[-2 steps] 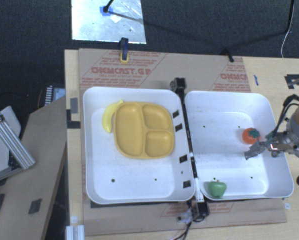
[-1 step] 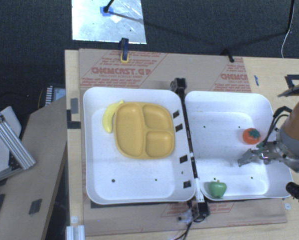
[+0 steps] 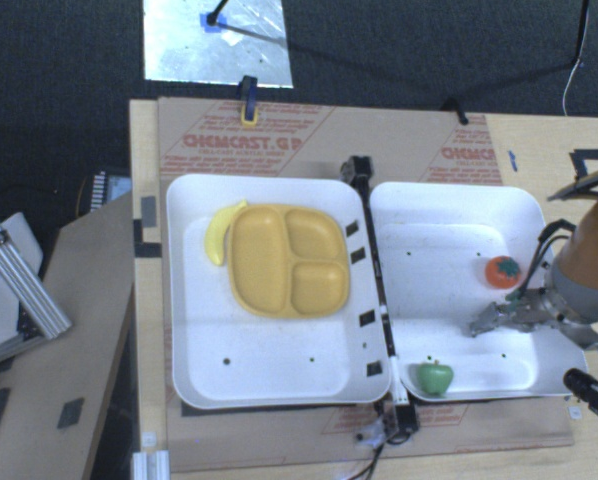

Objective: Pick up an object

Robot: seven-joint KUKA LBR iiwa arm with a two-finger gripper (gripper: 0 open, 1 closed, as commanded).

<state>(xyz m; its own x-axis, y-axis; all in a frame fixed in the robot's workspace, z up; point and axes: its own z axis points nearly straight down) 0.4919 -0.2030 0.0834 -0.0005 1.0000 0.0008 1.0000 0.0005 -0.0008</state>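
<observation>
From above the bench, the gripper (image 3: 481, 326) reaches low into the right bin (image 3: 449, 203) from its right edge, fingers slightly parted and closed on nothing; an orange-red tomato (image 3: 501, 271) lies just beyond it, near that bin's right edge; a green apple (image 3: 435, 377) sits at the bin's near left corner; in the left bin (image 3: 194, 368), a yellow divided plate (image 3: 285, 260) fills the middle, a banana (image 3: 219, 232) tucked against its left rim.
</observation>
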